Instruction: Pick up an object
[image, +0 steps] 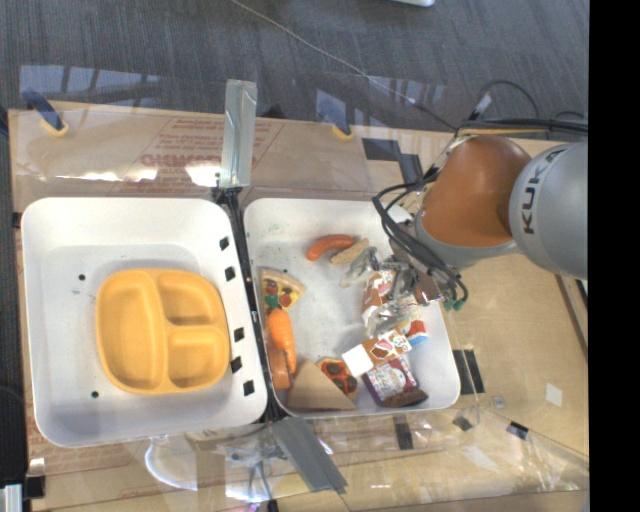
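You see the grey arm with the orange band (480, 195) reaching in from the right, over the right white shallow bin (300, 212). Its gripper (408, 285) hangs low above the right half of this bin, among dark cables. Whether the fingers are open or closed you cannot tell, because the wrist and the cables cover them from above.

Directly under the gripper lies a crumpled shiny snack wrapper with red and white print (385, 300); it seems to touch the gripper, but you cannot see it between the fingers. Just below it lie a small red and white packet (400, 342) and a dark purple packet (392, 380), both near the bin's lower right corner.

To the left of the gripper, a red-orange toy sausage (330, 246) lies near the bin's upper middle, well apart from it. A toy pizza slice (280, 291) and an orange toy carrot (281, 333) lie along the left wall, and a brown triangular toy slice (325, 385) lies at the bottom.

The left white shallow bin (60, 225) holds a yellow plastic tray with three compartments (160, 328). Both bins stand on the desk (300, 145).
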